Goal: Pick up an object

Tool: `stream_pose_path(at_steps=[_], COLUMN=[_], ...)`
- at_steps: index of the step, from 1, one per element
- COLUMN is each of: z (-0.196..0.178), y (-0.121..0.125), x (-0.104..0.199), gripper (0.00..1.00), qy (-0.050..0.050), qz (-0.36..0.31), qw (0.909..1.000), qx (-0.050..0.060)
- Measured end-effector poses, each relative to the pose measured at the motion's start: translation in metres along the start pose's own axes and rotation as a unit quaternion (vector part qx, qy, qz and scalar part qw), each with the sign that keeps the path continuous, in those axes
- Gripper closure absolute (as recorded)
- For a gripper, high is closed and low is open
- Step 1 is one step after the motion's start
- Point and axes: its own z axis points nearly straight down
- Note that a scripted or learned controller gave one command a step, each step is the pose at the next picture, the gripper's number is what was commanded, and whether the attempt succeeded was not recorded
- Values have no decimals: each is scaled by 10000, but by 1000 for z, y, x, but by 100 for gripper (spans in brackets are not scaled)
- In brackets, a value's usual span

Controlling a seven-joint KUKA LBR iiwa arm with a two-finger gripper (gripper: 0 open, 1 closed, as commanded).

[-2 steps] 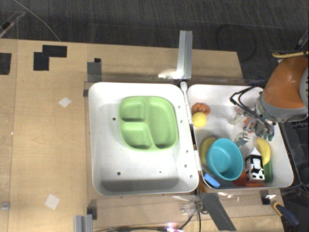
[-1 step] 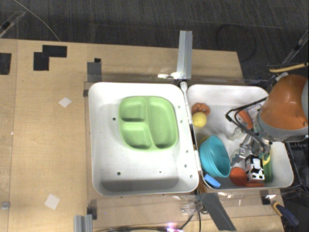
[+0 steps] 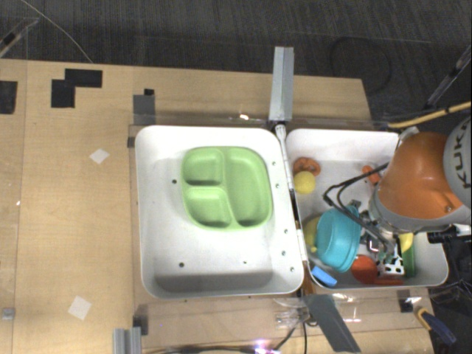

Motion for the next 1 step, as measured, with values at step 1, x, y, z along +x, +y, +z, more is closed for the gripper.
stream_pose_path(at_steps=[1], z=[5], y=[-38], x=[-110], gripper=[0], qy=[50], qz=[1382], qw=[9904], qx=[-5])
